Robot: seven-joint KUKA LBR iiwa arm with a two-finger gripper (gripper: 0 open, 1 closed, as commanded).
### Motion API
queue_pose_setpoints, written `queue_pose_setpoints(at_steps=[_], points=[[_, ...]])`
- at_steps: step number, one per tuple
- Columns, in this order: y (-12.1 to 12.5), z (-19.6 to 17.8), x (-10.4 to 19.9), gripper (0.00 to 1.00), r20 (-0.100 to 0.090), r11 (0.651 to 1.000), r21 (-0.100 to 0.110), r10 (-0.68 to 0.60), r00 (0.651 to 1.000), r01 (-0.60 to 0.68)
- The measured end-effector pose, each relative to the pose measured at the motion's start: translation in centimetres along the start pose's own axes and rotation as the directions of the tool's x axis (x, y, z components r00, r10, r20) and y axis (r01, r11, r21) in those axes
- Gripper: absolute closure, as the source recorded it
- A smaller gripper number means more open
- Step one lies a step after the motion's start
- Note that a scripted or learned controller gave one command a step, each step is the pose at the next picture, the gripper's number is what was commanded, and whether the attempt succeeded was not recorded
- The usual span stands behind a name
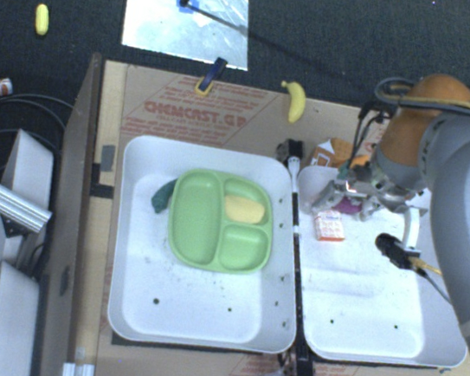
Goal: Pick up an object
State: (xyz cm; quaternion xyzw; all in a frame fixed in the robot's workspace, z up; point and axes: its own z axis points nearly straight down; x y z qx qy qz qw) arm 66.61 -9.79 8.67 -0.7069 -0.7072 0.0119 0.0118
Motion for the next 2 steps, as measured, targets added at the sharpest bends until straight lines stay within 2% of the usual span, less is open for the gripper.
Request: queue_pose_setpoints(at_steps=[1,2], points=[[-0.3,-0.2,-2.3,0.00,-0.003,0.999,-0.037,-0.001,1.000,0.001],[-0.1,-1.7,-2.3,1.00,0.000,0.999,-0.045,-0.008,1.000,0.008]])
